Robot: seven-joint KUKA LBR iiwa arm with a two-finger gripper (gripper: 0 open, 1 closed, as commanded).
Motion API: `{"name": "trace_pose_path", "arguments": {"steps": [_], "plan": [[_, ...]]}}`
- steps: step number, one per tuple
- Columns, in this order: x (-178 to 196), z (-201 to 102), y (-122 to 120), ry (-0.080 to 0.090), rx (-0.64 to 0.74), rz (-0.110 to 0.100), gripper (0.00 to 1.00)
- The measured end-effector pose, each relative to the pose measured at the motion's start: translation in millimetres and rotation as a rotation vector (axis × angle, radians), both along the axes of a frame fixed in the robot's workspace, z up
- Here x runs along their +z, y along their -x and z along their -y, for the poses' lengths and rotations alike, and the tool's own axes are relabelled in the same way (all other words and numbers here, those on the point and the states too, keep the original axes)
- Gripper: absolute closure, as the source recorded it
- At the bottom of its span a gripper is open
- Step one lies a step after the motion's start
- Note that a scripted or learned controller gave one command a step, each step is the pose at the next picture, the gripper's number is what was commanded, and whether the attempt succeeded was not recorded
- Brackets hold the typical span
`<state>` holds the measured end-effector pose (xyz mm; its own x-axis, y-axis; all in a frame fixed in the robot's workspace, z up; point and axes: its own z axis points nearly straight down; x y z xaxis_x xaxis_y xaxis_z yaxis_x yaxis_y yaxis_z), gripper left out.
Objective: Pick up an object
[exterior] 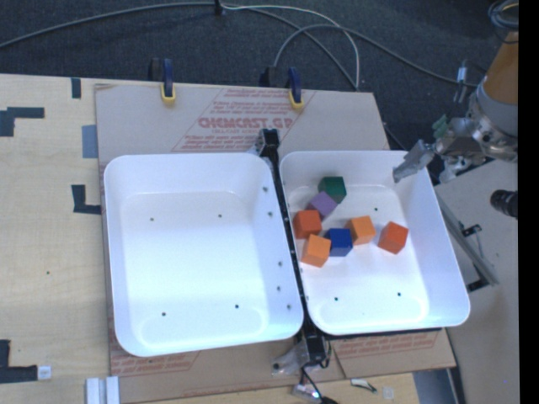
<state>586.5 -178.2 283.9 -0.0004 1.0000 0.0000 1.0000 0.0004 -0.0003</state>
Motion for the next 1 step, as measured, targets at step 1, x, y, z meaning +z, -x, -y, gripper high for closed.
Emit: {"name": "trace_pose_path", "arguments": {"steps": [1], "plan": [[-136.7, -20.1, 32.8, -0.003, 0.0, -0.011, 0.0]]}}
